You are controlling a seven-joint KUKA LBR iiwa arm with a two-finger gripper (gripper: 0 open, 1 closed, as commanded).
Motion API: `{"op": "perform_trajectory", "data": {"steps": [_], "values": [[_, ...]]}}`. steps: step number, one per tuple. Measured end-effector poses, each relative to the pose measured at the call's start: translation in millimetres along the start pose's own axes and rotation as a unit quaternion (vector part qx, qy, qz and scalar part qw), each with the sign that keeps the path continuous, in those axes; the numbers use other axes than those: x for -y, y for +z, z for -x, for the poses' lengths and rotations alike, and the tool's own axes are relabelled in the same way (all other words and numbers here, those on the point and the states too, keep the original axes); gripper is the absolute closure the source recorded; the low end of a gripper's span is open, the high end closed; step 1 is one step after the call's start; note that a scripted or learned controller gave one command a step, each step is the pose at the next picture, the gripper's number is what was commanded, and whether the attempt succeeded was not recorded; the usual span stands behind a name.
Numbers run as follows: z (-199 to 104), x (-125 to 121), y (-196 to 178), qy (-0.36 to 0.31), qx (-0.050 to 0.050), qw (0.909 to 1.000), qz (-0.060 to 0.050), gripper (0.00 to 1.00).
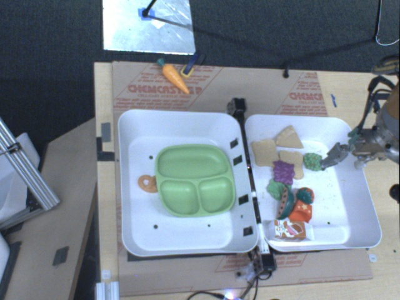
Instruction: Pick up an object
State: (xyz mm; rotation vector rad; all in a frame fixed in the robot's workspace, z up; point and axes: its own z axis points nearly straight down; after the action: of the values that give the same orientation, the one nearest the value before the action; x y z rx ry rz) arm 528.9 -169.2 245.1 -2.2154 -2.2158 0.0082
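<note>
Broccoli [312, 161] lies just beside the pincer [332, 157].

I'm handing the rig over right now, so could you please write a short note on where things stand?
Gripper: low over the right bin, fingertips at a green toy; grasp unclear.
Things: the toy pile lies in the right bin's left half. A green tray and a small ring sit in the left bin. A carrot lies outside, behind the bins.
Done: nothing lifted yet.
Left: grasp and lift one object.

Even, bright overhead light; glare on the foil sheet [149, 16]; soft, slightly grainy focus
</note>
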Motion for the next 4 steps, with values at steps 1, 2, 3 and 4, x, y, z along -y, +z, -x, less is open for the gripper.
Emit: {"op": "perform_trajectory", "data": {"steps": [1,2,3,4], "values": [[-0.3,-2.3,-5.6,-0.002,0.001,1.0,0.005,0.0],[-9.8,-7.4,44.9,-0.002,0.001,1.0,0.004,0.0],[-8.5,-9.1,107.7,-0.001,0.001,1.0,0.003,0.0],[-8.8,-9.9,159.3,-0.001,0.001,1.0,0.004,0.0]]}}
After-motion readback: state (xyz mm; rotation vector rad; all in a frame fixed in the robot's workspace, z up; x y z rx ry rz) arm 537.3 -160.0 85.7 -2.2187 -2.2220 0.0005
